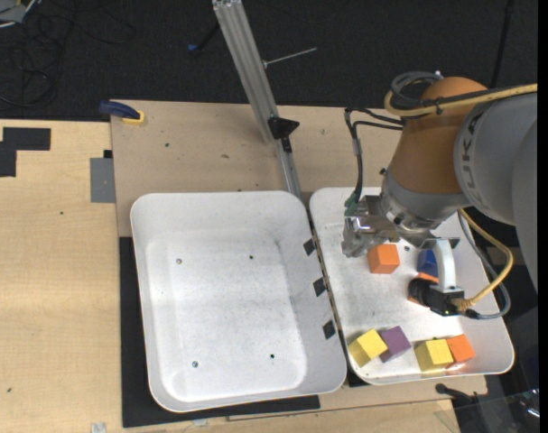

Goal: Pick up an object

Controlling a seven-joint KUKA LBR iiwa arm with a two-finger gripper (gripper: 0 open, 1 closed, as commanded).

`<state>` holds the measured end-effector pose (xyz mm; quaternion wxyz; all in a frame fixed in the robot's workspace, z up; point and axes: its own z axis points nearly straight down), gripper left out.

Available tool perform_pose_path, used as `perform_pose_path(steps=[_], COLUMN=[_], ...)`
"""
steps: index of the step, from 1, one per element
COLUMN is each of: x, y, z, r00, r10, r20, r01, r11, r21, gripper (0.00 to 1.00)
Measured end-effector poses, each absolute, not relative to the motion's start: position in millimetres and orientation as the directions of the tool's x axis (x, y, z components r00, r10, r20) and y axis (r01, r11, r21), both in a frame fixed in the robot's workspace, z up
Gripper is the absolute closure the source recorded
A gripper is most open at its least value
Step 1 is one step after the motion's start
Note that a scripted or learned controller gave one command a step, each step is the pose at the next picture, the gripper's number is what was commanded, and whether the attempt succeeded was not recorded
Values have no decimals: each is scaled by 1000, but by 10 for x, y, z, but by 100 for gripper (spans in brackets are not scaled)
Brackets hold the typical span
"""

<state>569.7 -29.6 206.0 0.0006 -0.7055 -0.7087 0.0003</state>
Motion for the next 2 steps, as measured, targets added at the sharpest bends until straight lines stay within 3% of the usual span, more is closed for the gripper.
perform_pose_path(steps=[2], x=[6193], y=[659], z=[2039], r00=[-3], r10=[1000], r20=[1], r01=[1000], r11=[3], r21=[-2], gripper=[100])
